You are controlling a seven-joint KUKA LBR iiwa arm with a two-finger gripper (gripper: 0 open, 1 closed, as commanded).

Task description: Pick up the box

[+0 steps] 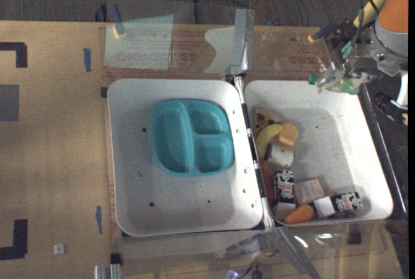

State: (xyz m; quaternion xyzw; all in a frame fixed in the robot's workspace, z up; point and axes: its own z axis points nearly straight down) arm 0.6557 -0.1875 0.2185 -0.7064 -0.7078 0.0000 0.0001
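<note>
Currently our gripper (337, 82) hovers at the right bin's (337, 112) upper edge; we cannot tell its state. We should descend squarely over the box (310, 189), lower right, avoiding the carrot (299, 214).

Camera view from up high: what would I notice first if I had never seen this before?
Probably the teal divided plate, alone in the middle of the left bin. Next, the jumble of toy food along the left wall and near edge of the right bin: a yellow banana, an orange carrot and two small black-and-white cow-print boxes. The gripper hovers over that bin's far edge, away from the toys.
</note>
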